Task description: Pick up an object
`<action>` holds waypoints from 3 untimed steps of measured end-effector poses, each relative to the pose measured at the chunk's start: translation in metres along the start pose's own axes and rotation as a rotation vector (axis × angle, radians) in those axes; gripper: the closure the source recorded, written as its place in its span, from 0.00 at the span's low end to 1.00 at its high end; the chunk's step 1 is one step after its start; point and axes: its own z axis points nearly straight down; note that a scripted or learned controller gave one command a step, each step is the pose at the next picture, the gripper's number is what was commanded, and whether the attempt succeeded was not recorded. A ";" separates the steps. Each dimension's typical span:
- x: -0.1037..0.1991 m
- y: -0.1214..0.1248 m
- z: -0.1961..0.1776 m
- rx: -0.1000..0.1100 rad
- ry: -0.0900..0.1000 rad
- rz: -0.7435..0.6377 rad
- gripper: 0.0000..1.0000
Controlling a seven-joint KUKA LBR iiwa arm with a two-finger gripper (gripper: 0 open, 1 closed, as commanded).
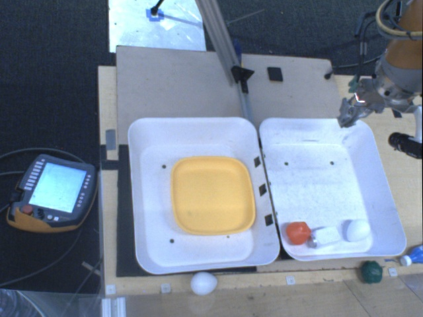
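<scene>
My gripper (347, 115) hangs over the far right corner of the right bin (317, 144), its dark fingers pointing down with nothing seen between them. Along the near wall of that bin lie a small orange-red object (297, 232), a white bottle-like piece (326, 236) and a white egg-shaped object (357, 230). All three sit well apart from the gripper, toward the front. A square yellow plate (213, 194) rests in the middle of the left bin (149, 177).
A white egg-shaped object (203, 283) lies on the bench in front of the left bin. A dark green ball (371, 271) and a blue-tipped item (411, 258) sit off the right bin's near corner. A teach pendant (51, 191) lies at the left.
</scene>
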 end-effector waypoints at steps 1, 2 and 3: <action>0.051 -0.017 -0.009 0.003 0.002 -0.003 1.00; 0.102 -0.044 -0.003 0.005 0.002 -0.003 1.00; 0.151 -0.056 -0.010 0.003 0.002 -0.004 1.00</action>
